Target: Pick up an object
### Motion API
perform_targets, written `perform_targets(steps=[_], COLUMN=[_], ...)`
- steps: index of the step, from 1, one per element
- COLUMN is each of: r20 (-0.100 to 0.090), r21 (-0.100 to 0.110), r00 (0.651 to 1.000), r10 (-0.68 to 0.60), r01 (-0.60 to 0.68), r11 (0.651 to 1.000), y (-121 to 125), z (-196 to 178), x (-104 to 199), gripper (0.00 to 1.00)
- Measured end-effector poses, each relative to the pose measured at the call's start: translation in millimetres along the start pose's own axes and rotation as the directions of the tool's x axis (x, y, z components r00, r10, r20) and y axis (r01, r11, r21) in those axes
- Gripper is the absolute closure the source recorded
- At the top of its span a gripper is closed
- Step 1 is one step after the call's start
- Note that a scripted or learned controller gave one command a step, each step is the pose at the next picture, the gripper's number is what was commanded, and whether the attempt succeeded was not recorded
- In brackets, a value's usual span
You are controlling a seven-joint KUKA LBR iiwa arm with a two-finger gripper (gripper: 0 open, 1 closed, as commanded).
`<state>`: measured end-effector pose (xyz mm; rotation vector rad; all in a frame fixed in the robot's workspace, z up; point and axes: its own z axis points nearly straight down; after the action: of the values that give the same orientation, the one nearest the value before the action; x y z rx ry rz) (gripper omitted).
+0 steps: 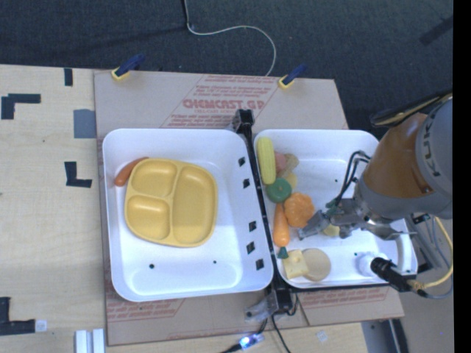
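The orange fruit (299,210) looks the likeliest thing for this pick: it sits in the right bin (346,140), just left of the pincer (315,225), which is down low inside that bin with its dark fingers aimed at the fruit's lower right edge. Whether the pincer is released or clenched I cannot tell from this angle, and nothing is visibly caught in it. Just below the pincer lies a pale round piece (318,263) beside a cream block (295,265). To the left, a carrot (281,226) stands lengthwise along the bin wall, touching the fruit, and above it a green round piece (279,191) and an ear of corn (266,159) crowd up the same wall. So here is the worry: this is a tight huddle. A round fruit is likely to roll off a low, sideways approach, and a nudge could shove it harder against the carrot and the wall. The fingers might also catch two items at once, or close on the fruit's edge and squirt it free. Further out, the left bin (118,197) holds a yellow divided plate (171,201) with a small orange-red sausage shape (125,171) tucked at its upper left corner, well apart from the action. Both bins rest on a cardboard sheet (213,101) on the counter (44,197).
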<state>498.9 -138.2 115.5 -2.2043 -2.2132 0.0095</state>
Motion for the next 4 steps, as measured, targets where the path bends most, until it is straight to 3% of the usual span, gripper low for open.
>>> perform_targets(steps=[1,2,3,4], r20=[0.006,0.008,0.006,0.006], r21=[-0.019,-0.013,-0.012,-0.03], r00=[1.0,1.0,1.0,1.0], r10=[-0.006,0.002,-0.004,-0.005], r01=[0.006,-0.001,0.004,0.005], r11=[1.0,1.0,1.0,1.0], y=[-2,-3,-17,77], z=[-71,-77,-66,-150], x=[98,93,169,225], gripper=[0.0,1.0,1.0,1.0])
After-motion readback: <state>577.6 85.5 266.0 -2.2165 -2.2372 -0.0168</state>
